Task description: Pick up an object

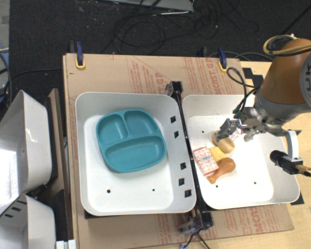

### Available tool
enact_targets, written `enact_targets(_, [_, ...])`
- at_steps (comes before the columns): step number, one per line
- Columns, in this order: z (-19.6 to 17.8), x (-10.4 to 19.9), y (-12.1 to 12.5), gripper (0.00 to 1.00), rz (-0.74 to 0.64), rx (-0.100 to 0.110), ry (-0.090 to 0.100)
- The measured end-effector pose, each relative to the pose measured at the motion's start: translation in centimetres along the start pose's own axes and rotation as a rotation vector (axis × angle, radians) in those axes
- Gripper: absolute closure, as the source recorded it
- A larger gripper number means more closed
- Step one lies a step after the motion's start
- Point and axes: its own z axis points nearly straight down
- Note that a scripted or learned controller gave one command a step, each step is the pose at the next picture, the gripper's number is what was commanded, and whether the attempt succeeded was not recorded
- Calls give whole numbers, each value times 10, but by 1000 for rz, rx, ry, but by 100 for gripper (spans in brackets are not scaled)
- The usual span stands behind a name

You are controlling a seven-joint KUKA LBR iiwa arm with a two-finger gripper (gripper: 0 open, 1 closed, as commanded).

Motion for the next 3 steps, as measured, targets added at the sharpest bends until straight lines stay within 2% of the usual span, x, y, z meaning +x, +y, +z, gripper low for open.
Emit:
enact_targets(1, [-6, 0, 3, 0, -2, -13, -2])
enact_targets(2, [57, -1, 6, 0, 0, -7, -1])
enact_targets(3, [99, -2, 10, 0, 1, -19, -3])
